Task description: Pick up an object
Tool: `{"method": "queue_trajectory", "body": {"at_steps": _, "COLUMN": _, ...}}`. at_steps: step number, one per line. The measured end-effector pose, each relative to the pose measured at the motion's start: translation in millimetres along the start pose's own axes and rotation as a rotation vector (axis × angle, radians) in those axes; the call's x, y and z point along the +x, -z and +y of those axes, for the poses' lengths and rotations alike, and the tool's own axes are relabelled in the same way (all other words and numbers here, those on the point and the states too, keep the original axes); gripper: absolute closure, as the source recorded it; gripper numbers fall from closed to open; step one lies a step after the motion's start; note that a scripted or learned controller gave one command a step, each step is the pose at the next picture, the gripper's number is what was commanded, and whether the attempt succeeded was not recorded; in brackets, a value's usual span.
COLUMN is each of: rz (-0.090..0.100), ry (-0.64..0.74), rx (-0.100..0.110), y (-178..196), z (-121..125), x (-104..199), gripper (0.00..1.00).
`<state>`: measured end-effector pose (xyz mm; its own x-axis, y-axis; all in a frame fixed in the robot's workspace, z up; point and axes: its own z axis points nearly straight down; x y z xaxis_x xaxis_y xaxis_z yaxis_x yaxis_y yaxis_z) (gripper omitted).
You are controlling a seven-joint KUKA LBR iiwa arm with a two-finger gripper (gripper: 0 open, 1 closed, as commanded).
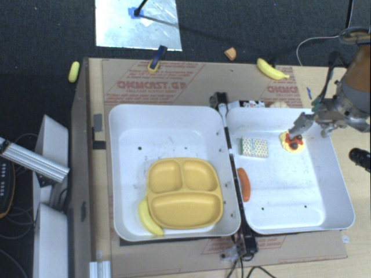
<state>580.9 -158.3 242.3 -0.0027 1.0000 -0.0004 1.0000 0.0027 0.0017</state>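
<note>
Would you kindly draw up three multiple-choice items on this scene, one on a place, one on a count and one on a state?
1. Where does the yellow tray lie?
A. in the left bin
B. in the right bin
C. on the floor

2. How many bananas show in all, counting those inside and outside the bins?
A. one
B. two
C. four

3. How does the orange carrot lie?
A. flat on the right bin floor beside the divider
B. on the tray
C. standing on end in a corner

Answers:
1. A: the tray rests in the left bin, near its front.
2. B: one banana is tucked against the tray, another banana lies on the cardboard behind the bins.
3. A: the carrot lies flat along the right bin's left edge.
</note>
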Motion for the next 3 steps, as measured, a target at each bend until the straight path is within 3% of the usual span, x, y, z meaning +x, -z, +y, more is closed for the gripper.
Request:
{"method": "queue_trajectory", "body": {"at_steps": 1, "rz": 0.001, "ry": 0.001, "rx": 0.002, "y": -59, "z": -6, "x": 85, "gripper": 0.00}}
{"method": "queue_trajectory", "body": {"at_steps": 2, "rz": 0.000, "ry": -0.001, "rx": 0.001, "y": -158, "z": -15, "x": 72, "gripper": 0.00}}
{"method": "queue_trajectory", "body": {"at_steps": 3, "rz": 0.000, "ry": 0.001, "rx": -0.002, "y": -157, "z": 42, "x": 59, "gripper": 0.00}}
